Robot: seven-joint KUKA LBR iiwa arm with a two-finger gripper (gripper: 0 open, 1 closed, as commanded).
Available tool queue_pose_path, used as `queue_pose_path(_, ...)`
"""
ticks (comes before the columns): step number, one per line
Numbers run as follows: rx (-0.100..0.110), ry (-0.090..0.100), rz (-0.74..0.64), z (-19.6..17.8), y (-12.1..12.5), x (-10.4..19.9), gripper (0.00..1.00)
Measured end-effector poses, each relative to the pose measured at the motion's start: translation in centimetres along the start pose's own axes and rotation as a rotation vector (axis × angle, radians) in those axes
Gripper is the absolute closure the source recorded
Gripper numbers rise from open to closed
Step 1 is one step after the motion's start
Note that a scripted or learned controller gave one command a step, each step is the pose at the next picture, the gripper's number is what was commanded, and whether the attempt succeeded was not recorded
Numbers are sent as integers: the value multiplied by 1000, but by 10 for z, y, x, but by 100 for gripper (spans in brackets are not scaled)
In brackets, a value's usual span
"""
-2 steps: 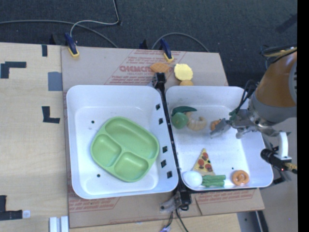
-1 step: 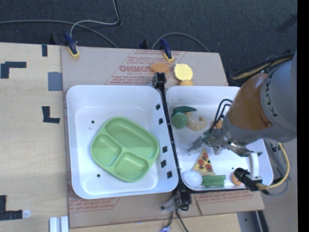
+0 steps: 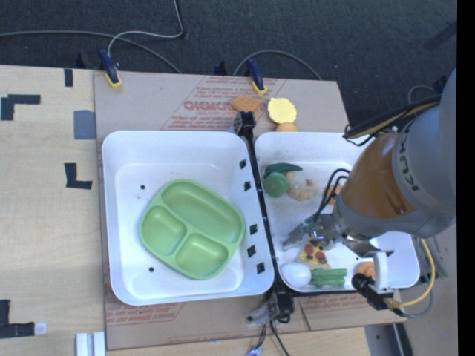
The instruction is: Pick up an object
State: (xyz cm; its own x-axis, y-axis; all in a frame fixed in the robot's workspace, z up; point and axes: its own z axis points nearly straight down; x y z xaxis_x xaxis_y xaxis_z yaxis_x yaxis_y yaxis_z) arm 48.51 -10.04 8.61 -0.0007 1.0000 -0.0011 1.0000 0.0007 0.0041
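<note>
I hang my gripper, fingers spread and holding nothing, low in the right bin above the pizza toy at my six o'clock, ready to close on it.

Small toy foods (mixed colours), scattered in right bin

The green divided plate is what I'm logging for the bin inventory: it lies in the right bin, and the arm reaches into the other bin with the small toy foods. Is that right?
Not quite. The camera view shows the green divided plate in the left bin, not the right. The rest stands: the arm reaches into the other bin, where the small toy foods lie.
</note>
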Motion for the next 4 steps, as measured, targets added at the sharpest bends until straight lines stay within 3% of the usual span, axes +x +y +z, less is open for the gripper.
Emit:
queue_pose_path(1, 2, 0, -1, -98, 87, 21, 0)
queue_pose_path(2, 4, 2, 0, 0, 48, 6, 0)
queue_pose_path(3, 0, -1, 1, 0, 0, -16, 0)
queue_pose_path(4, -2, -2, 1, -10, 1, -17, 100)
